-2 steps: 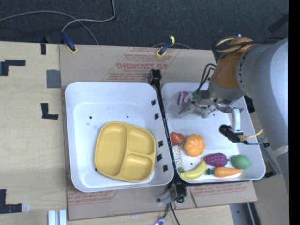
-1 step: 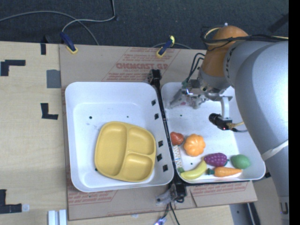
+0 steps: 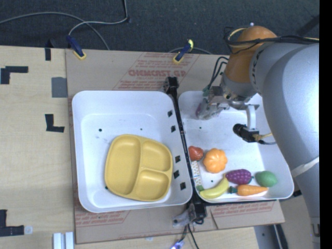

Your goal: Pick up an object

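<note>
My gripper (image 3: pixel 206 109) hangs over the far left part of the right bin (image 3: pixel 228 131), with nothing visible between its fingers. Toy foods lie along that bin's near side, well below the gripper: a red piece (image 3: pixel 195 152), an orange pumpkin-like fruit (image 3: pixel 215 160), purple grapes (image 3: pixel 238 176), a green fruit (image 3: pixel 266 179), a carrot (image 3: pixel 251 190) and a yellow banana (image 3: pixel 215 190).
The left bin (image 3: pixel 85 113) holds a yellow divided plate (image 3: pixel 138 167). A black divider with clips (image 3: pixel 179 134) runs between the two bins. The arm's grey body covers the right bin's far right side. Cardboard lies under both bins.
</note>
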Controlling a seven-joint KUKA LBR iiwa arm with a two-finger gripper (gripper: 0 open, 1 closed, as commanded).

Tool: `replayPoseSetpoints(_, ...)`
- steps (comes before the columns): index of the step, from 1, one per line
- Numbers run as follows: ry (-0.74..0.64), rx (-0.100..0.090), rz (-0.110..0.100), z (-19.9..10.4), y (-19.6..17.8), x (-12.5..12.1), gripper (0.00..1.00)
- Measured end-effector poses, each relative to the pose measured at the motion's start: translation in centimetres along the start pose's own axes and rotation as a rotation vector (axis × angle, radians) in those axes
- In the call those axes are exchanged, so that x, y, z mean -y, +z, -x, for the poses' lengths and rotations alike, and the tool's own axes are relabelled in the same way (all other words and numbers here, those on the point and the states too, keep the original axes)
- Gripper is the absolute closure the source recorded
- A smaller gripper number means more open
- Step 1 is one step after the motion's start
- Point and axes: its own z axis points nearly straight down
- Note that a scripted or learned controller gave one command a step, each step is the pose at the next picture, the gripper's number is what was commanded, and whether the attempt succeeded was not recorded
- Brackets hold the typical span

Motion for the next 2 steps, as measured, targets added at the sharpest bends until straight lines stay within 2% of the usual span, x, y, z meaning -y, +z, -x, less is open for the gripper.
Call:
replayPoseSetpoints(1,0.000,0.001,0.000,0.0,0.0,0.0,0.00)
replayPoseSetpoints(2,-0.001,0.002,-0.001,0.0,-1.0,0.0,1.00)
